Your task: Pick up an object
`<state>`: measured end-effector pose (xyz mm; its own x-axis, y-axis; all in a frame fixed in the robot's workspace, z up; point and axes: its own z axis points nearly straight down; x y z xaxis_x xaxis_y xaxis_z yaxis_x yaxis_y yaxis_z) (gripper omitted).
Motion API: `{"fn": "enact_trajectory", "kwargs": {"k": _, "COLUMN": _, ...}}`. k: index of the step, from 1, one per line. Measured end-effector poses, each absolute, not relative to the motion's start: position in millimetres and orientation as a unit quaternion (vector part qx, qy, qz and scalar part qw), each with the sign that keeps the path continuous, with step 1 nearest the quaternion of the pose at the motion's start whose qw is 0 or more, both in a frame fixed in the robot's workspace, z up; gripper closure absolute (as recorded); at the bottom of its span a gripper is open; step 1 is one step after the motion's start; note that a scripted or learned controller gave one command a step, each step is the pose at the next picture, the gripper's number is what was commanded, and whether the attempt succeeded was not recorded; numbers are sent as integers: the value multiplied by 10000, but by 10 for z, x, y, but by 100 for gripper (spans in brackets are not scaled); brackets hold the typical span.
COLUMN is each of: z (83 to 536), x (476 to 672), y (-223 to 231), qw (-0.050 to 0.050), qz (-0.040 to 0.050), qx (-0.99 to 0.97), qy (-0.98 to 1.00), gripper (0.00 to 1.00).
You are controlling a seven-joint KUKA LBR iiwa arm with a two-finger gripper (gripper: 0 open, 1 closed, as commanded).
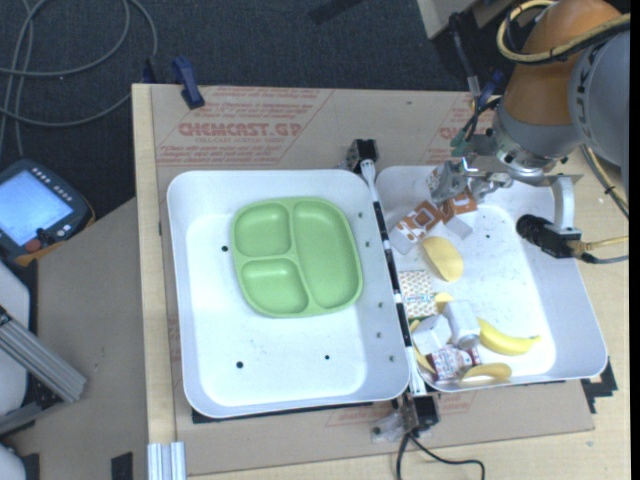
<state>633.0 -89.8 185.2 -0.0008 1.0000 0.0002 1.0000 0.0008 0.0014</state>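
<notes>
My gripper (452, 181) hangs low over the far left corner of the right bin (560, 298). Right beneath it lies a brown and white snack packet (428, 215), and an orange and white piece (463, 205) sits by the gripper's tip; I cannot tell whether they touch. A pale yellow lemon-shaped object (443, 258) rests just in front of the packet. Towards the near side lie a yellow banana (508, 341), a second yellowish piece (486, 373), a patterned packet (418, 289) and a red and white wrapper (449, 360).
The left bin (200, 348) holds a green divided plate (297, 256). A black connector (545, 234) with a cable juts over the right bin's far right side. The ridge between the bins (390, 268) runs close to the objects.
</notes>
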Motion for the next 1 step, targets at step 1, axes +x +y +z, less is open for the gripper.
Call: {"fn": "enact_trajectory", "kwargs": {"k": 1, "z": 2150, "x": 6191, "y": -377, "qw": -1, "qz": 3, "qx": 7065, "qy": 7077, "gripper": 100}}
